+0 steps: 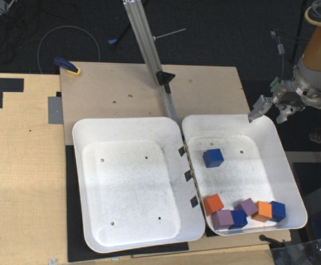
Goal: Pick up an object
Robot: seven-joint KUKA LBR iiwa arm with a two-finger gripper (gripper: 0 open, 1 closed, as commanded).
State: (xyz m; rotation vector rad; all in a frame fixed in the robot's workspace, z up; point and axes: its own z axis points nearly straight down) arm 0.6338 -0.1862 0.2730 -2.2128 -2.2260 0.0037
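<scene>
The pick looks not yet begun: the gripper [272, 108] hangs just outside the top right corner of the right bin [284, 159], above its rim and well apart from every block, with nothing between its fingers. The fingers appear spread, one pointing left toward the bin corner and the other down to the right, so I judge it released and empty, though it is small in the view. All of the task is left: choosing a block, moving over it, descending, closing and lifting. The blocks all lie in the right bin. I count seven: three blue, two orange, two purple. One blue block [213, 158] sits alone near the middle of the bin, well apart from the rest, and looks like the easiest target since nothing crowds it. The other six cluster along the near wall: an orange block [214, 204] at the left, a purple block [222, 218] just below it touching a second blue one [238, 218], a smaller purple block [249, 206] beside those, then a second orange block [264, 211] touching the third blue block [278, 211] at the right end. There are two bins; the left bin [94, 148] holds no blocks.
</scene>
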